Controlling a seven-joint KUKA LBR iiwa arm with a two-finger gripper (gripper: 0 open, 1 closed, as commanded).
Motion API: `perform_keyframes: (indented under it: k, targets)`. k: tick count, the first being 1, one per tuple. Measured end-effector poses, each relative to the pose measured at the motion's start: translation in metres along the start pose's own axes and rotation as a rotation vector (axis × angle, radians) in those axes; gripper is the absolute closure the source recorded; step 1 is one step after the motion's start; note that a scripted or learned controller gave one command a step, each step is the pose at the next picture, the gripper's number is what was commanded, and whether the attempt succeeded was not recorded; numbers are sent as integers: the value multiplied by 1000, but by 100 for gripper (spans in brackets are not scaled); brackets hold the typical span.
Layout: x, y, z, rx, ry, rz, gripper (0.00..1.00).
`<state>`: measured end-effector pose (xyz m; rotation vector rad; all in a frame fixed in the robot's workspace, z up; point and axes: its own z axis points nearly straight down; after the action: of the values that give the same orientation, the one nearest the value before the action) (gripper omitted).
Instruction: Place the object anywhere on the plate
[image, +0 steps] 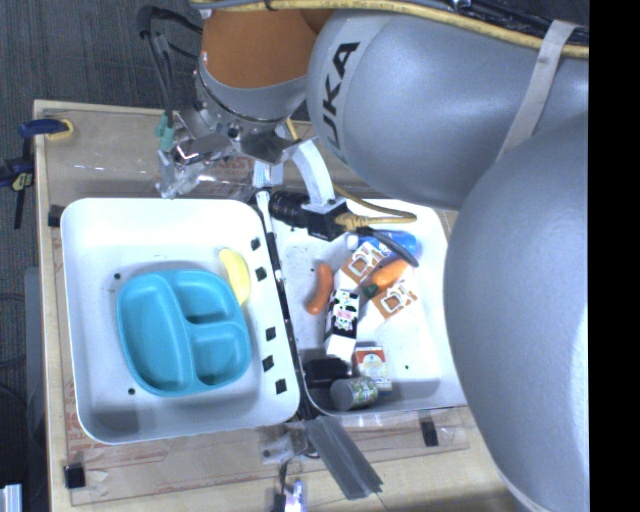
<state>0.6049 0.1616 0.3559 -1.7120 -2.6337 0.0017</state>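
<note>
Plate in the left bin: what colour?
Light blue. The plate, with its divided compartments, shows plainly in the camera view, inside the white left bin.

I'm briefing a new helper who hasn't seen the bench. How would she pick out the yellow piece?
Start at the left bin, the one with the blue plate. The yellow piece lies at the plate's upper right edge, beside the wall between the bins. It is the one small loose item in that bin; the other small things sit in the right bin.

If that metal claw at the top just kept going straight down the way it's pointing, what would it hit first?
Probably the bench top just beyond the left bin's far rim, not the blue plate. The gripper hangs behind that bin, though its height is hard to judge from this view.
</note>
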Motion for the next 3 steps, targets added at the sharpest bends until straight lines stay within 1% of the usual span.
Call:
perform_keyframes:
  k: [1, 2, 3]
  targets:
    - [32, -10, 117, 8, 0, 606, 100]
    - [92, -69, 130, 6, 0, 361, 100]
    - [91, -68, 130, 5, -1, 363, 0]
